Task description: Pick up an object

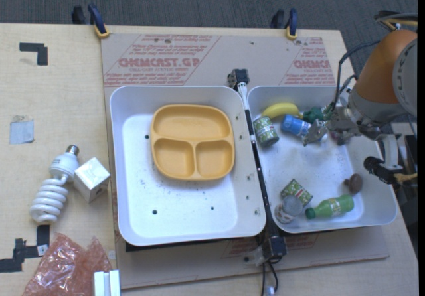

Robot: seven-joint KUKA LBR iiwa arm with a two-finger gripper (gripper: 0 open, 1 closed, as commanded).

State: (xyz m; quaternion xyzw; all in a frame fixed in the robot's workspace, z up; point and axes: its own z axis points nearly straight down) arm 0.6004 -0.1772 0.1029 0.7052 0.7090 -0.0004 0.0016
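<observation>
Fingers (pixel 317 134) beside blue bottle (pixel 294 125), banana (pixel 280 111)

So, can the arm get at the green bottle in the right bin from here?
Probably yes: the green bottle lies uncovered near the right bin's front edge, only a small can beside it, and the pincer hovers over the same bin.

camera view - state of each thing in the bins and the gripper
yellow divided tray: flat, right way up, in the left bin
banana: lying at the far edge of the right bin
blue can: on its side
green bottle: on its side, near edge
green-labelled can: tipped over
gripper: low over the right bin, beside the blue can
</observation>
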